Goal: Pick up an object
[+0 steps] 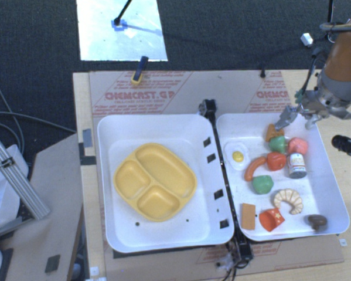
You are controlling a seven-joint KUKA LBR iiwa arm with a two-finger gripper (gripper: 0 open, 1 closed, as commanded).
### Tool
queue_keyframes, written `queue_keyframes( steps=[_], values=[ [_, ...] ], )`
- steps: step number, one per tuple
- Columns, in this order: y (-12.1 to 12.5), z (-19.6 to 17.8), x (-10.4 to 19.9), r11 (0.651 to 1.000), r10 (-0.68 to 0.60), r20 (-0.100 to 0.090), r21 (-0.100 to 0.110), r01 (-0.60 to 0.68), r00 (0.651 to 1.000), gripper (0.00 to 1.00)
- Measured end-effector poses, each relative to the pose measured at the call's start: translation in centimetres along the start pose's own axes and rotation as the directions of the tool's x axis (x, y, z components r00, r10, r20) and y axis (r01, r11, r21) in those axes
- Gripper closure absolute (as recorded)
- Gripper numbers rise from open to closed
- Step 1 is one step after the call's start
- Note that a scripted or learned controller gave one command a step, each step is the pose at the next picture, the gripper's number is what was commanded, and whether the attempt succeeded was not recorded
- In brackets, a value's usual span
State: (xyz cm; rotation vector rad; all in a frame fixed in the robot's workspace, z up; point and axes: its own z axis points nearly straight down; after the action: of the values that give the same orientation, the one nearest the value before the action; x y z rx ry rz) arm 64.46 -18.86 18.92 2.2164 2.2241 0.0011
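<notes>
The right bin [330, 184] holds several toy foods: a fried egg [237, 155], an orange sausage [254, 167], a red tomato [276, 160], a green piece [278, 143], a pink piece [298, 145], a small can [296, 165], a green round piece [262, 184], a croissant [289, 200], an orange block [248, 216], a red piece [271, 219] and a brown lump [316, 221]. My gripper [298, 117] hovers over the bin's far right corner with its two fingers spread and open, nothing between them.
The left bin [115, 169] holds a yellow divided plate [155, 180]. A black divider [221, 175] runs between the bins. A yellow and blue tool [139, 70] lies on the board behind the bins. A metal frame [16, 174] stands at the left.
</notes>
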Motion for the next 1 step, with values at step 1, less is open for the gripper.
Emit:
queue_keyframes(
  steps=[1],
  values=[
    [1.38,11.12,-1.78,1.000,0.000,-0.002,0.007,0.000,1.000,0.00]
  ],
)
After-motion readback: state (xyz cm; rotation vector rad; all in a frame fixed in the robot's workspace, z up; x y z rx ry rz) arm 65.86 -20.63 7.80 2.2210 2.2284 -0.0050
